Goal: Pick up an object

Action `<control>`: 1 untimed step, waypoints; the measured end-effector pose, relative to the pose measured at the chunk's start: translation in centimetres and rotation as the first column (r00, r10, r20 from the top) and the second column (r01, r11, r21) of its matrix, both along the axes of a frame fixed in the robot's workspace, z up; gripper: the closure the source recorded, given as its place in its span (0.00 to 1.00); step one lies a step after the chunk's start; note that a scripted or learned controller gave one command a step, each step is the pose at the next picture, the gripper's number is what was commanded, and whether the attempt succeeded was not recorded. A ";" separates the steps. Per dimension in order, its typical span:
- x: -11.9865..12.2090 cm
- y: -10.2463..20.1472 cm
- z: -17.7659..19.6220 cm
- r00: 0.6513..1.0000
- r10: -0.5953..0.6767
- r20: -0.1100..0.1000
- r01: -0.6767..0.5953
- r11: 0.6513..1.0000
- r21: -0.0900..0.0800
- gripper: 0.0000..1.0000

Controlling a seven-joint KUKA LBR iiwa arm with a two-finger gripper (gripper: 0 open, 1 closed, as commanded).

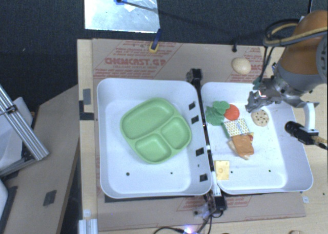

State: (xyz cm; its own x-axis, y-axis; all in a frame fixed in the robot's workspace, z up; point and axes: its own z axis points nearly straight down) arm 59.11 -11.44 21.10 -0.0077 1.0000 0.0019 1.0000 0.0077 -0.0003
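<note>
The right bin (pixel 294 174) holds several toy foods: a green leafy piece (pixel 219 111), a red round slice (pixel 232 112), a patterned cracker (pixel 236 127), a chocolate-chip cookie (pixel 260 118), a brown bread piece (pixel 243 146) and a yellow cheese square (pixel 222 169). My gripper (pixel 256 103) hangs over the bin's far part, just above and slightly left of the cookie, to the right of the red slice. Nothing shows in its grasp.
The left bin (pixel 110 176) carries a green divided plate (pixel 155 129). A beige egg-shaped object (pixel 241 65) lies on the cardboard behind the right bin. A black part of the arm (pixel 301 131) juts over the right bin's right side.
</note>
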 end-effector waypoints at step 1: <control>-2.0 5.4 1.3 1.000 0.002 0.001 -0.002 1.000 0.001 1.00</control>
State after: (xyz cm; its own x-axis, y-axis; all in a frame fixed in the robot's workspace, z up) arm 57.09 -6.01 22.44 -0.0097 0.9999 0.0028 1.0000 0.0097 0.0010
